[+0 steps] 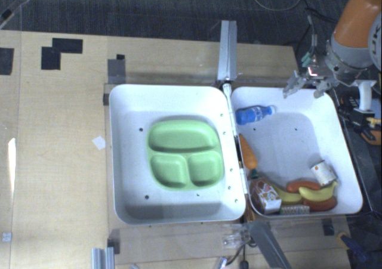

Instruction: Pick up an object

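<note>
Camera view: gripper (pixel 307 85) w/ metal fingers spread over right bin (pixel 353 160) rim; smooth blue bottle (pixel 255 114) nearby.

Blue bottle (pixel 254 114) lies on its side at right bin's (pixel 334 118) far-left corner.

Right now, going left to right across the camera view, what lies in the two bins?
Green tray in the left bin → carrot → blue bottle → small can, all three in the right bin. The pile along that bin's near edge overlaps too much to order.
</note>
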### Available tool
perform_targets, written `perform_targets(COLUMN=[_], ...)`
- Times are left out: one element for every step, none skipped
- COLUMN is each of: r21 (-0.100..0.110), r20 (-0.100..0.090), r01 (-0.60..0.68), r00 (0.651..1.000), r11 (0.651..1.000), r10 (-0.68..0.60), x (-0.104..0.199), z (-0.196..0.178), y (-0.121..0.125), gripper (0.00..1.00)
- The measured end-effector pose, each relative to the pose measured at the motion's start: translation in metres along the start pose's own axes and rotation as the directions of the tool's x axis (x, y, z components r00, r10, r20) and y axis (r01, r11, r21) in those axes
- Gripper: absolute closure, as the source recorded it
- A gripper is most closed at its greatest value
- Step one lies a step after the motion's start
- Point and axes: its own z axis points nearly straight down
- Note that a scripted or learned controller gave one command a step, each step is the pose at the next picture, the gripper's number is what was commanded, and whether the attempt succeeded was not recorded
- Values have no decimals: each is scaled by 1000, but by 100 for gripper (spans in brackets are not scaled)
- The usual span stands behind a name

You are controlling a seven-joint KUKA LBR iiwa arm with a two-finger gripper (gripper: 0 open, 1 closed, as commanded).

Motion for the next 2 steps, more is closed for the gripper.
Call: perform_targets(r21=[-6, -4], r20=[2, 1], r01=[7, -19], r00=[1000, 1000], r11=[1000, 1000], r10=[-7, 19], x=[1, 46], z=[-13, -166], y=[2, 7], gripper=[100, 100])
